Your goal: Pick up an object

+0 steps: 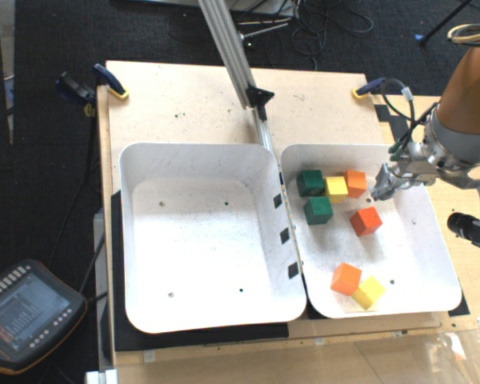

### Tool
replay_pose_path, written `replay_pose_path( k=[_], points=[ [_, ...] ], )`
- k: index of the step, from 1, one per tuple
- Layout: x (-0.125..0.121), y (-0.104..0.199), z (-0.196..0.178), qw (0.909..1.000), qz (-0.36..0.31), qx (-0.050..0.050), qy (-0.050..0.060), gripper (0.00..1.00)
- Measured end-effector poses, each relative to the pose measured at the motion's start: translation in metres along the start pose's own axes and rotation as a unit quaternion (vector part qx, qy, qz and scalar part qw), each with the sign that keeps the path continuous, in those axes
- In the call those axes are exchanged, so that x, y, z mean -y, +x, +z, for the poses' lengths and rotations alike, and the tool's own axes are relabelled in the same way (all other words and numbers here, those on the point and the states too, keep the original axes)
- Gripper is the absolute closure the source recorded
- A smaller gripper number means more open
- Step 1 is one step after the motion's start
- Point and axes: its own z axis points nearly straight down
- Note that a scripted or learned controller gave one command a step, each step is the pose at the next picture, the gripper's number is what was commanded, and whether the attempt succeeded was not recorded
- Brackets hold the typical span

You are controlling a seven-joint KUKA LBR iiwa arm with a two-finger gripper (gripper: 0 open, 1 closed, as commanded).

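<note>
Orange plastic cube [356, 183] sits just left of the two-finger gripper [382, 189], touching a yellow cube [337, 186]. Whether it is parted, I cannot tell. Descending here, it might clip the cube's edge and shove it aside.

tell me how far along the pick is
Done: the claw has reached the right bin, beside the orange block in the top row. In hand: nothing visibly; no block sits between its fingers. Left: grasping and lifting one; all seven blocks, including the red block, lie on the bin floor.
</note>
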Motion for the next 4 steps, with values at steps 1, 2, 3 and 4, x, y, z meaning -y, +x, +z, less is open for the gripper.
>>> replay_pose_path(
  k=[1,2,3,4],
  points=[
    [-0.014,0.059,0.011,1.0000,0.000,0.000,0.000,1.00],
    [-0.036,0.101,0.014,1.0000,0.000,0.000,-0.001,1.00],
    [-0.053,0.145,0.024,1.0000,0.000,0.000,-0.001,1.00],
    [-0.078,0.200,0.026,1.0000,0.001,0.000,-0.002,1.00]
  ],
)
